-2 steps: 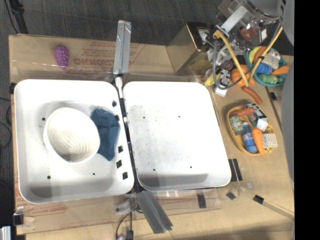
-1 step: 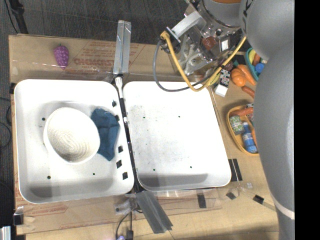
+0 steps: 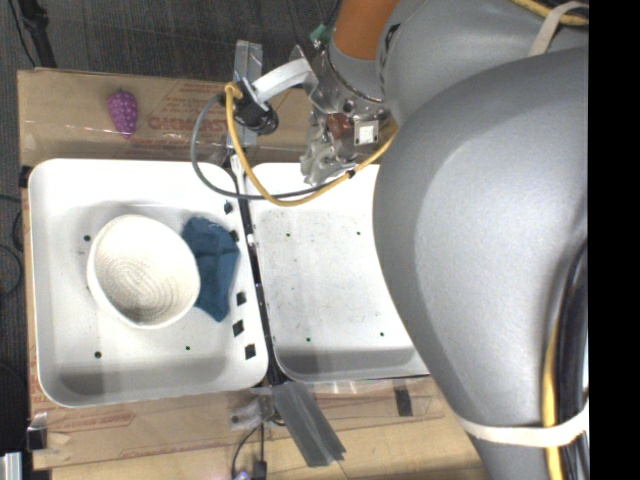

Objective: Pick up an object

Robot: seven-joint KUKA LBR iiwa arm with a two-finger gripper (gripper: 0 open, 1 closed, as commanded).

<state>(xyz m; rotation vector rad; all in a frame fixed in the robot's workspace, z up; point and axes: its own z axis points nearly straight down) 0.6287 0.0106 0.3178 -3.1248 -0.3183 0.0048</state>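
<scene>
From above, the pincer (image 3: pixel 322 158) hangs over the far rim of the right bin (image 3: pixel 330 298); whether it is open or closed I cannot tell. In the left bin (image 3: pixel 60 368) a white woven bowl (image 3: pixel 145 270) touches a blue cloth (image 3: pixel 213 263). A purple object (image 3: pixel 123 111) lies on the tabletop (image 3: pixel 150 428) beyond.

Bulky, smooth grey rounded arm casing (image 3: pixel 480 228); glossy orange wrist band (image 3: pixel 372 8); yellow cable (image 3: pixel 290 196) and thin grey cable (image 3: pixel 205 158) looping off metallic wrist hardware (image 3: pixel 335 118).
</scene>
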